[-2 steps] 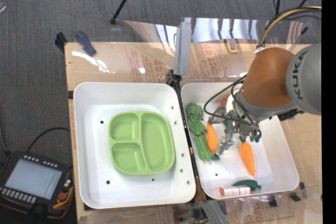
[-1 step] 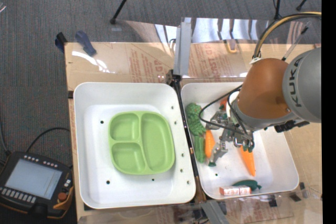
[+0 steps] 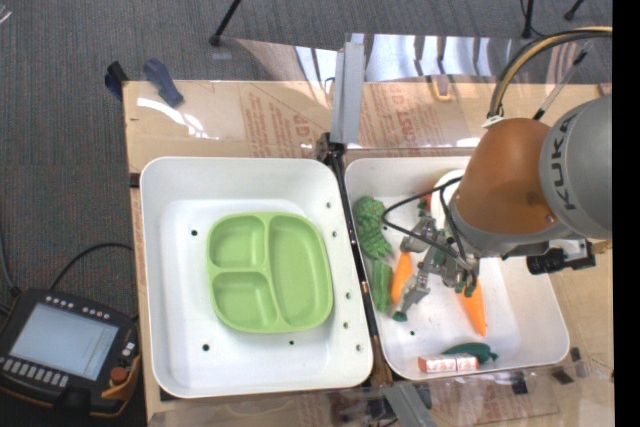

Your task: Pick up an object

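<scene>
White plastic forms the 2 shallow bins that sit side by side on the bench (image 3: pixel 250 115). The left bin (image 3: pixel 170 185) carries a light green divided plate (image 3: pixel 270 272) with 3 compartments, lying flat near the bin's middle.

The right bin (image 3: pixel 545 335) holds the loose items. A dark green leafy vegetable (image 3: pixel 371 223) lies along its left wall, with a narrow green pod (image 3: pixel 381 283) just below it. An orange carrot (image 3: pixel 400 277) lies tilted just right of the pod, and a second carrot (image 3: pixel 474 309) lies further right, toward the bin's centre. Near the front edge sit a small red and white box (image 3: pixel 447 364) and a dark green piece (image 3: pixel 470 350) just above it.

The grey arm (image 3: pixel 585 175) reaches in from the right, its orange band (image 3: pixel 505 180) over the right bin's rear half. The gripper (image 3: pixel 432 277) hangs low between the 2 carrots, close to the bin floor. How far its jaws stand apart cannot be told from this view, and no item is visibly caught in it.

A black teach pendant (image 3: pixel 65 345) lies on the floor off the bench's front left corner.
</scene>
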You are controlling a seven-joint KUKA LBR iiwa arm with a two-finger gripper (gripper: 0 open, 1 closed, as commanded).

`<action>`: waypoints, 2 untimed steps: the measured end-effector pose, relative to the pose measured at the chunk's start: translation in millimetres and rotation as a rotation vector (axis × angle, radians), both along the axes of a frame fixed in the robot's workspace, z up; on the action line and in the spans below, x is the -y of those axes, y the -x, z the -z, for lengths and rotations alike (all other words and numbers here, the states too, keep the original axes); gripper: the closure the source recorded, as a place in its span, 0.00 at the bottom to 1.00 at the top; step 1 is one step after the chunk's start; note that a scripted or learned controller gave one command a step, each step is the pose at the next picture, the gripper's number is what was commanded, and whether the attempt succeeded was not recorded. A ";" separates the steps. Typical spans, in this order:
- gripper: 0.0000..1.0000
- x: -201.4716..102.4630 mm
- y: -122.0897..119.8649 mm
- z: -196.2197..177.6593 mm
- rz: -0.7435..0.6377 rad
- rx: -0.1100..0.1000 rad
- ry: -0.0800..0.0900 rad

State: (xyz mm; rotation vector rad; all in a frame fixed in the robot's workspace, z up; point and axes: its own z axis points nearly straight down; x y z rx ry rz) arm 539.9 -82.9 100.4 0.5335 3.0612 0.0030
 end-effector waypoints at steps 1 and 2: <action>0.00 -0.1 -0.3 0.4 0.005 -0.002 0.000; 0.00 1.0 8.9 0.3 0.084 0.000 -0.003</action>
